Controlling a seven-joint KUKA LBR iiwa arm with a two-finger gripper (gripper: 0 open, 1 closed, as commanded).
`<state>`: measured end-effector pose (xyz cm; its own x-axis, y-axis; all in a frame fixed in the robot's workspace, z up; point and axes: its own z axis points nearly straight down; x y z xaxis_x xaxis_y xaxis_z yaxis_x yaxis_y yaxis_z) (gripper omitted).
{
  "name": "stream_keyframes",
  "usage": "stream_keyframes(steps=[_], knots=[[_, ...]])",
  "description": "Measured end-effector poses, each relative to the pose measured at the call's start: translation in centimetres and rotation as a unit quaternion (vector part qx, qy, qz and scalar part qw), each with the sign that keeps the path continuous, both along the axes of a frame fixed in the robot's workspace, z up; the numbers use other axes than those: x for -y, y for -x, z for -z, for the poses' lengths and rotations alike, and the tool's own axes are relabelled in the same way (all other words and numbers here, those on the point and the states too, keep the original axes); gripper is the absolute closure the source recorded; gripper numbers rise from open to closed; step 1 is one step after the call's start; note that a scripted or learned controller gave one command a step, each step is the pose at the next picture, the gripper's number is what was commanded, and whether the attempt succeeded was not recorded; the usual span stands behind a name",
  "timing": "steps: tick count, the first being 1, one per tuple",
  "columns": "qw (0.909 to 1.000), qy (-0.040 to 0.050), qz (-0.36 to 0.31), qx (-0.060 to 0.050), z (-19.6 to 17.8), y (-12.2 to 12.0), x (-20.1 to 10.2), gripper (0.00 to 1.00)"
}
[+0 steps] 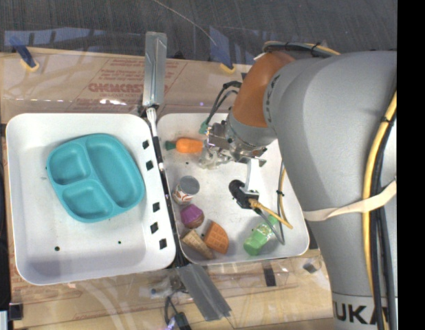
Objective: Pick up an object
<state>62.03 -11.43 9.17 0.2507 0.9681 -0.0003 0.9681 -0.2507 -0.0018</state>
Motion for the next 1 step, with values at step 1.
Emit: stream_keyframes(steps=[1], knots=[[0.9833,0.0005,0.182,-0.001,-0.09,-3.61,-1.75,1.00]])
